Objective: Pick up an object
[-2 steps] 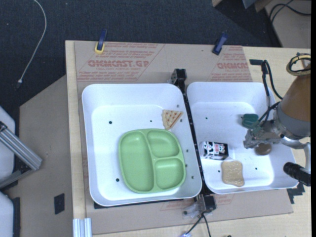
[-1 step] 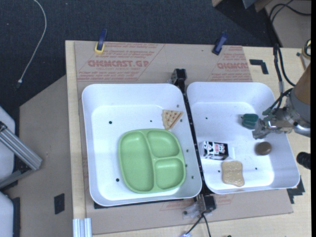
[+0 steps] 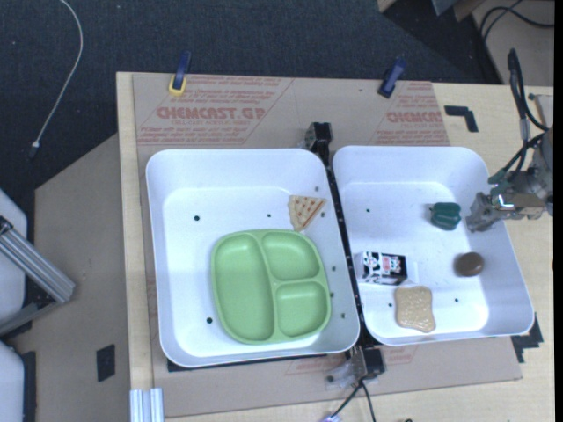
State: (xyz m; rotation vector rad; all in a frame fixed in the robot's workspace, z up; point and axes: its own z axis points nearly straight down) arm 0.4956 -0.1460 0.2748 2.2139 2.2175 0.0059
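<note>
Target candidates are all lying in the right bin (image 3: 503,310): a teal block (image 3: 445,215) near the far right side, a brown disc (image 3: 469,265) just below it, a tan slice (image 3: 414,309) toward the near edge, and a black-and-white carton (image 3: 384,267) against the left wall. That is 4 objects, each resting apart from the others.

I am hanging at the right rim of that bin, my gripper (image 3: 489,207) sitting just right of the teal block and above the brown disc. Nothing is showing between my fingers. Whether they are spread or closed, I cannot tell; the view is too small and blurred at that spot.

Step in hand, as I judge it: the approach. No object is being lifted yet.

Nearest piece is the teal block. The next move is calling for a short shift left over it, a descent with the fingers straddling it, then a close and a lift. The bin wall is close by, so clearance on that side is looking tight.

Further out, the left bin (image 3: 176,236) is holding a green tray (image 3: 268,285) with 3 compartments and a waffle piece (image 3: 305,210) touching its far edge.
</note>
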